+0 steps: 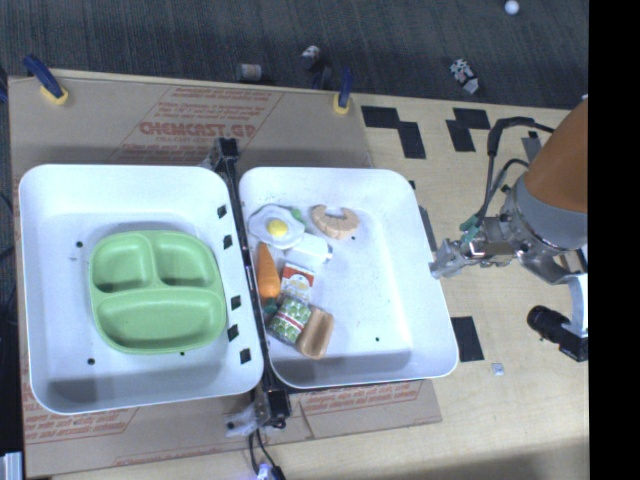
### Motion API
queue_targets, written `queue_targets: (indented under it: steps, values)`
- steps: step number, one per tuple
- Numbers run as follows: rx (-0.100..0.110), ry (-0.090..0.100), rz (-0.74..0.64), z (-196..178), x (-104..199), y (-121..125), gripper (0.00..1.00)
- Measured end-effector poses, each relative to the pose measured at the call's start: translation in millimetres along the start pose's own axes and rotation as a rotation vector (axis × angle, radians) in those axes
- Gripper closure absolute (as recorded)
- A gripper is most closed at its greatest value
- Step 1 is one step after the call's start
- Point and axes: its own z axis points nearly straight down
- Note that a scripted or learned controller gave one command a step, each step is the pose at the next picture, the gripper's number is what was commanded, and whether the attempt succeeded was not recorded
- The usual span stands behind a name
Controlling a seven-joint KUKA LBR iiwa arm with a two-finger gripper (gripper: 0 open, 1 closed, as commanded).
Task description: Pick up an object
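Note:
The right bin holds several toy foods along its left side: a fried egg, a tan pastry, an orange carrot, a small white packet, a green printed packet and a brown bread roll. My gripper hangs just outside the right bin's right rim, over the bench, pointing left toward the bin. Nothing shows in its grasp. The orange-banded arm enters from the right edge.
The left bin carries a green divided plate. A black divider clip sits where the bins meet. Black tape marks dot the bench to the right. Small bits lie on the dark floor beyond.

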Motion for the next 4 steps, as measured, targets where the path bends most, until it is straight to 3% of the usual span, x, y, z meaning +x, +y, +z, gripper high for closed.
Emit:
queue_targets:
  steps: [1,2,3,4]
  values:
    - [0.005,0.004,0.0,41.7,79.2,-0.2,1.0]
    - [0.003,0.002,-0.002,37.4,91.2,0.6,1.0]
    - [0.007,0.003,0.0,71.7,52.9,-1.2,1.0]
    - [0.003,0.003,0.001,20.5,57.3,47.8,1.0]
